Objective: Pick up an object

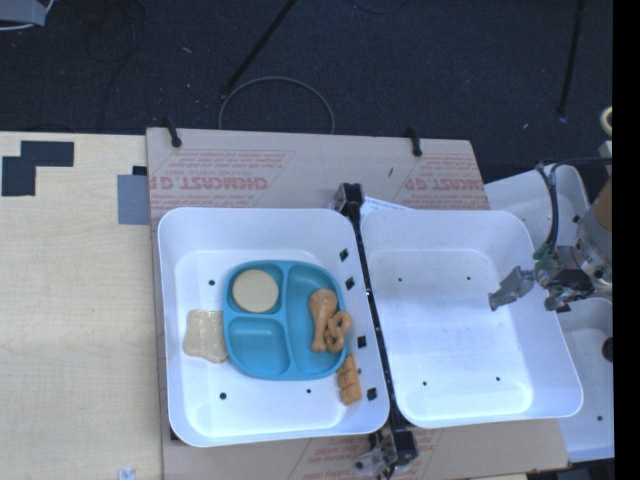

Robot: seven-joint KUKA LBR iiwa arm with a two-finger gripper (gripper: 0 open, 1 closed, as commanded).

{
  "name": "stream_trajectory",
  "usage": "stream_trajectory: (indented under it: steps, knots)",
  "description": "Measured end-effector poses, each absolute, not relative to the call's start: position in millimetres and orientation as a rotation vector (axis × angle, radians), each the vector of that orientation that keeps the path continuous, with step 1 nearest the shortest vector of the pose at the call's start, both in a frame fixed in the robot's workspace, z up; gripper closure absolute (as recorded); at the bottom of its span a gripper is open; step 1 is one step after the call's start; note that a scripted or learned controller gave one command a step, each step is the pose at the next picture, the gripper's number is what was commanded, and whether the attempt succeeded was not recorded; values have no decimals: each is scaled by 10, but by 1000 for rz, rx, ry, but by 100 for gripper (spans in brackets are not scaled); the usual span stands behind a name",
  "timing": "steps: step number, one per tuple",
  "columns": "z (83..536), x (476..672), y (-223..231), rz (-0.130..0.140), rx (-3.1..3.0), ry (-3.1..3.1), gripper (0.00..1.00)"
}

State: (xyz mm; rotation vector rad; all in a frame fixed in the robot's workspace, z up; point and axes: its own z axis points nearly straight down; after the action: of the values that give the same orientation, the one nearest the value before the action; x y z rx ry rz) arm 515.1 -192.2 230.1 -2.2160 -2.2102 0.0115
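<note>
At the right edge of the frame we see the pincer [530, 296] over the right bin [455, 408], fingers spread apart, nothing between them. In the left bin [190, 408], a blue tray [262, 353] carries a round biscuit [254, 290] and a pretzel-like piece [328, 320].

the brown board [300, 173] under the bins carries red print at 12 o'clock, upside down from this view, reading roughly "chemcast g.p."; a second copy sits toward 1 o'clock. more red print at 6 o'clock is too small to read.
</note>
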Motion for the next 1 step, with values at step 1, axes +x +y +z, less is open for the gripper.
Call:
stream_trajectory:
  steps: [1]
  knots:
    - [2359, 5175, -1922, 2, -2220, -2219, 0]
